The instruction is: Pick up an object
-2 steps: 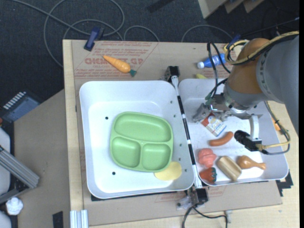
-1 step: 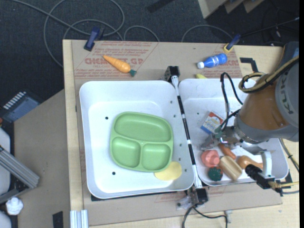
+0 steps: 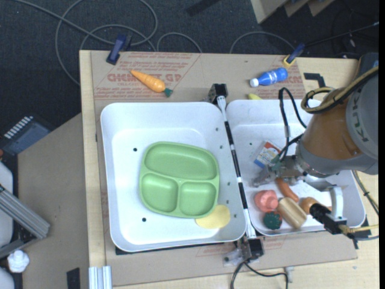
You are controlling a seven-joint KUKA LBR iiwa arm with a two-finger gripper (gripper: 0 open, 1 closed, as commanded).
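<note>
Over the right bin: arm down among the clutter, grasp not yet shown.

Camera view — arm [image 3: 337, 131] reaches in from the right, wrist low over the right bin [image 3: 240, 110]; gripper [image 3: 278, 172] sits just beside a small blue-and-white packet [image 3: 264, 154], with the pile at the near side: pink round toy [image 3: 264, 200], orange carrot-like piece [image 3: 287, 190], tan cylinder [image 3: 292, 212], dark green ball [image 3: 274, 221]. Whether the gripper is apart or closed I cannot tell; wrist hides it, and nothing visibly held. Left bin [image 3: 120, 125] holds a green divided plate [image 3: 178, 178] with a yellow piece [image 3: 212, 218] touching its near right edge. Judged step: descent onto a candidate. Next move likely calls for closing on one item, then a straight lift clear of neighbours.
</note>
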